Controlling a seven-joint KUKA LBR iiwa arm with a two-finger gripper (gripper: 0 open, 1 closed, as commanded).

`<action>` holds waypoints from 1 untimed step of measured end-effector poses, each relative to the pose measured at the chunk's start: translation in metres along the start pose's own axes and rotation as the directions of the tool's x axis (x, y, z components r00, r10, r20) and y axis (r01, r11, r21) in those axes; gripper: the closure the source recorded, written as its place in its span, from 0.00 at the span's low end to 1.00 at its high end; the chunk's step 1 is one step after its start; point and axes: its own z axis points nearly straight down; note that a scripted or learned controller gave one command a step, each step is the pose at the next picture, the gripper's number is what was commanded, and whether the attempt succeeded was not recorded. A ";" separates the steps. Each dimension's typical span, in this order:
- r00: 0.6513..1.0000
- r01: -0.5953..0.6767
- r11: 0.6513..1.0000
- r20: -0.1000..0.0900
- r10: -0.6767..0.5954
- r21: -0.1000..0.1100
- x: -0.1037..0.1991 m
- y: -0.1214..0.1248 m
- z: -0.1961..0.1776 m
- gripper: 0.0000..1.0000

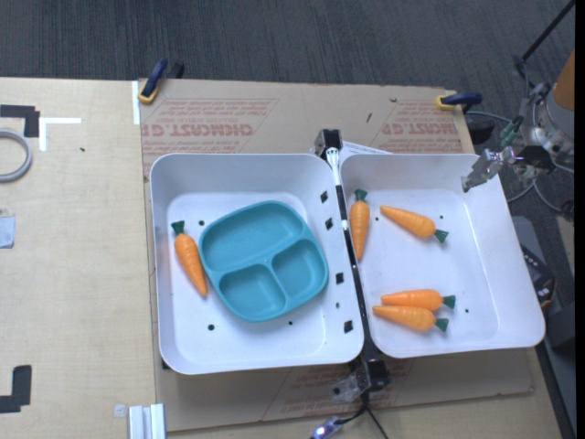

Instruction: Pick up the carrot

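Several orange carrots with green tops lie in the two white bins. One carrot lies in the left bin, just left of a teal divided plate. In the right bin, a carrot rests upright along the left wall. Another carrot lies slanted near the back. Two more, a carrot and a carrot, lie side by side near the front. My gripper hovers at the right bin's back right corner, apart from every carrot, with nothing seen in it.
The arm's wrist and cables crowd the right edge. Both bins stand on a cardboard sheet held by clamps. A black clip joins the bins at the back. Bare wooden bench lies to the left.
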 end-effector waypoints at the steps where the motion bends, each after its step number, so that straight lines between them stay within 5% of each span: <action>1: 1.000 0.001 1.000 0.000 -0.001 0.000 0.062 -0.002 0.129 0.00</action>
